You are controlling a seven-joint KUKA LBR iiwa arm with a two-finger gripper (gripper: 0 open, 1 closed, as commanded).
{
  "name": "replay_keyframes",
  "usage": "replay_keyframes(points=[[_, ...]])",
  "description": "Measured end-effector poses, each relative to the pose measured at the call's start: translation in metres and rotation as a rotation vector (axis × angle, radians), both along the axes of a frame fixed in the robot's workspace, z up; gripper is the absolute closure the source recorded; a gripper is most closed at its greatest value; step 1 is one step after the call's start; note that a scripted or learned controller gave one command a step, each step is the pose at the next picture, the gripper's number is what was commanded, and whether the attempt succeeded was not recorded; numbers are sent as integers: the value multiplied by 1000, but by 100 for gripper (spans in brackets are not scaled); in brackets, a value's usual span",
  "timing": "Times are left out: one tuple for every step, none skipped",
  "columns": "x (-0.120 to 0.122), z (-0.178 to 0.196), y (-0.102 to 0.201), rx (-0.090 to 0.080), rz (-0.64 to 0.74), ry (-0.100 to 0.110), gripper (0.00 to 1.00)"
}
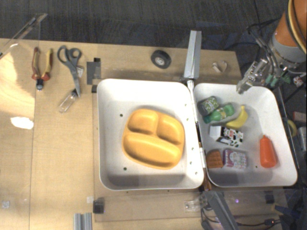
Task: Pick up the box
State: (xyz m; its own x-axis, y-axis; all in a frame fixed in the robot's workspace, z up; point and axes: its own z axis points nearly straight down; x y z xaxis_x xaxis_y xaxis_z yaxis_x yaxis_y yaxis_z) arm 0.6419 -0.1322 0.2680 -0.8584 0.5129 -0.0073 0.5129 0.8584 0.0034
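Two boxes lie in the right bin (280, 104). A small black-and-white patterned box (230, 136) sits near the bin's middle, with a white tag (215, 131) at its left. A pink-and-purple box (235, 159) lies flat nearer the front edge. My gripper (248, 79) hangs over the bin's back rim at the upper right, well behind both boxes and touching neither. Nothing shows in its grasp.
The right bin also holds a green can (208, 104), a green bottle (223, 113), a banana (238, 118), an orange bottle (267, 152) and a brown waffle (215, 159). A big yellow loaf (153, 138) fills the left bin (110, 128). Scissors (72, 63), pliers (41, 66) and a tape roll (161, 58) lie on the bench.
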Motion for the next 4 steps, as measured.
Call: replay_keyframes(points=[[0,0,0,0,1,0,0],[-47,-75,-45,-1,10,1,0],[-82,-148,-13,0,-5,1,0],[-137,-164,21,-2,-14,-10,0]])
